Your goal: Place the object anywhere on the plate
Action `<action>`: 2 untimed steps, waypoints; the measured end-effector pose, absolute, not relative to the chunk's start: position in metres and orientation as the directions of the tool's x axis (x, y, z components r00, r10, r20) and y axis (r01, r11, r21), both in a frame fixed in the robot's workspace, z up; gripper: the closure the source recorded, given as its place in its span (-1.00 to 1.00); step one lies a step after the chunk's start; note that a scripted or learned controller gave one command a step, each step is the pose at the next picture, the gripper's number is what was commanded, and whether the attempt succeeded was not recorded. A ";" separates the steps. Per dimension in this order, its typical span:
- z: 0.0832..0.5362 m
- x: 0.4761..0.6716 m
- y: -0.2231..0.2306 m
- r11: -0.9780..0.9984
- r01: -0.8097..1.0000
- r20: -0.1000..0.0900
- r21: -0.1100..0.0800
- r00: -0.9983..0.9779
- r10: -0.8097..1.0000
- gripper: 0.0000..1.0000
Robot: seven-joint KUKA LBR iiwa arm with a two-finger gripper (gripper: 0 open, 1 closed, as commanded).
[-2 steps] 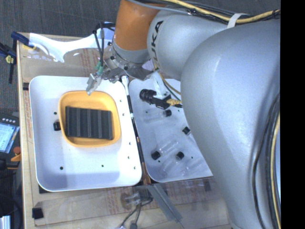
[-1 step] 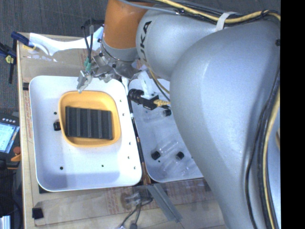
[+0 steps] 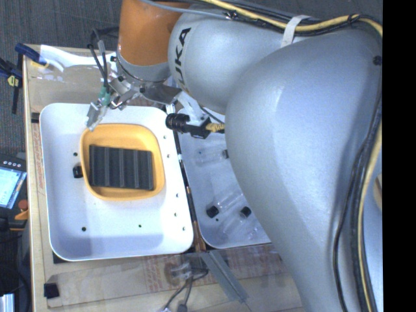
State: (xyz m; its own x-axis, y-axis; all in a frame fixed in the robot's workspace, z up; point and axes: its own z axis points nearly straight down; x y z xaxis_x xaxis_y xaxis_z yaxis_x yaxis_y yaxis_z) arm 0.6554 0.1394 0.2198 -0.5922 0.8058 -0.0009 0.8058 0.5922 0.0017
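Arm in grey looming across the right bin, left bin holding a yellow plate with a dark ribbed object lying on it, gripper poised over the plate's far left rim, grip state impossible to tell

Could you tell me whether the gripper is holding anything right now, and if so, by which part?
That cannot be told. The gripper sits over the far rim of the yellow plate in the left bin, but its tips are too small and blurred to show any held object.
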 end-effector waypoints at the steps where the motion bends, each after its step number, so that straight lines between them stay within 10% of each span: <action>1: 0.248 0.656 0.208 0.579 0.816 0.000 -0.001 -0.579 0.816 -1.00; 2: 0.187 0.656 0.207 0.484 0.875 0.001 -0.004 -0.484 0.875 -1.00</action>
